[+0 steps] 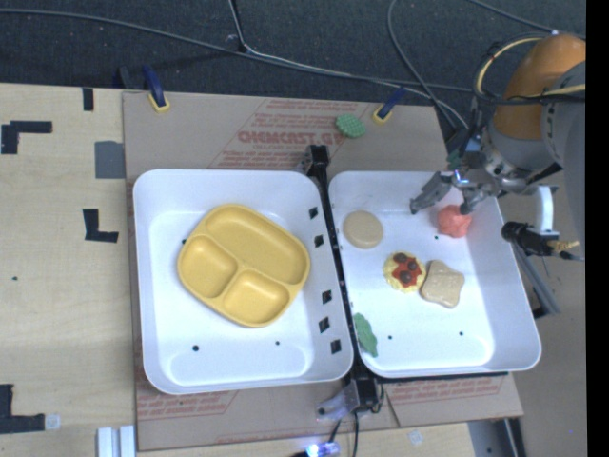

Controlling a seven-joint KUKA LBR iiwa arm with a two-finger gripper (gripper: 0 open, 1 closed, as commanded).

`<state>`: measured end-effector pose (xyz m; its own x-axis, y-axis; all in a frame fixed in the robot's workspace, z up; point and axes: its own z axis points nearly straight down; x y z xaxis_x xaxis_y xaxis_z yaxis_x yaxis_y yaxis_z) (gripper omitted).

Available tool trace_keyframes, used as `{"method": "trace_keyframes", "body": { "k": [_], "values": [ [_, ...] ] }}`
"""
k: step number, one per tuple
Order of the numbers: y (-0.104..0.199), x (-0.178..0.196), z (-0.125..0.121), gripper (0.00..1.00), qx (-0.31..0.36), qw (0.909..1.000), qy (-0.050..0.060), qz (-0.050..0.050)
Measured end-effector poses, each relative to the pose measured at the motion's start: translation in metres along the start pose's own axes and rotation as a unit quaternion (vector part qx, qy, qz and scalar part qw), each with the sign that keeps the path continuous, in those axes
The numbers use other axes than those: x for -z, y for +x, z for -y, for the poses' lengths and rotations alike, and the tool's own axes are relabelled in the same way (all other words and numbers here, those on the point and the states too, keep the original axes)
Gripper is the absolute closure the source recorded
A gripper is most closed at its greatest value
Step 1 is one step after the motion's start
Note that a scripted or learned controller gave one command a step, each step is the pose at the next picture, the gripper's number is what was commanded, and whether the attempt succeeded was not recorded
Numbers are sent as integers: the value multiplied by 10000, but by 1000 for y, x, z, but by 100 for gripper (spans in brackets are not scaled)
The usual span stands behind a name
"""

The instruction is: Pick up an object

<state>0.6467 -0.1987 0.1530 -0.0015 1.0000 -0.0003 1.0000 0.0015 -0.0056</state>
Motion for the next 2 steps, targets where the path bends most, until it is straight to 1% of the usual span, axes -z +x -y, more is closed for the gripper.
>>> {"method": "trace_keyframes", "body": {
  "k": [1,2],
  "values": [
    [0,-30,-9,0,23,9999,-153,31],
    [0,-69,-9,0,4,10000,-24,15]
  ]
}}
